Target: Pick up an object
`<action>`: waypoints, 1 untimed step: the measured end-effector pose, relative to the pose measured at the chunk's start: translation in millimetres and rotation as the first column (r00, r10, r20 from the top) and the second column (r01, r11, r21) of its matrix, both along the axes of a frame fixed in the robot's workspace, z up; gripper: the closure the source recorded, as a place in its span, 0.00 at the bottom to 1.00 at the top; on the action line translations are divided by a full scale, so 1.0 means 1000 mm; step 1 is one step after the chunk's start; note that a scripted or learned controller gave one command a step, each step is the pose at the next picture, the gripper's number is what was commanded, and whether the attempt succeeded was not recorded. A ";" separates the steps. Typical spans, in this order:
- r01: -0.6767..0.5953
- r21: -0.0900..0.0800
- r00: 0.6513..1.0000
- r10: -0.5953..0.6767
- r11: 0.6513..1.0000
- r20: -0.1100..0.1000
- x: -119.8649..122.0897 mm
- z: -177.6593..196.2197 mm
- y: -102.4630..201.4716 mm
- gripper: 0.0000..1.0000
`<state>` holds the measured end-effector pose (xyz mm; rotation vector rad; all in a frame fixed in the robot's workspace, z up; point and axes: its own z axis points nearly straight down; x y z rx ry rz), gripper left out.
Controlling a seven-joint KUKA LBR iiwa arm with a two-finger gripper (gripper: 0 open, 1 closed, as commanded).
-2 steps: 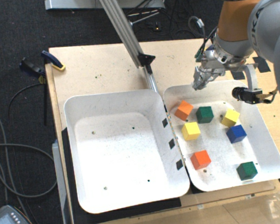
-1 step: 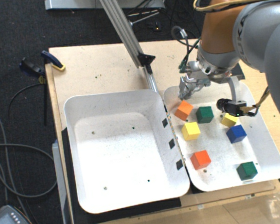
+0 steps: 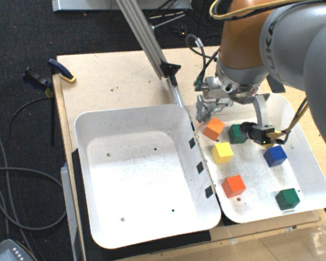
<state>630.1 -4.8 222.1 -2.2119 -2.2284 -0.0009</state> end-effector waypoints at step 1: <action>0.001 0.000 1.000 -0.001 1.000 -0.002 -0.032 -0.001 0.043 1.00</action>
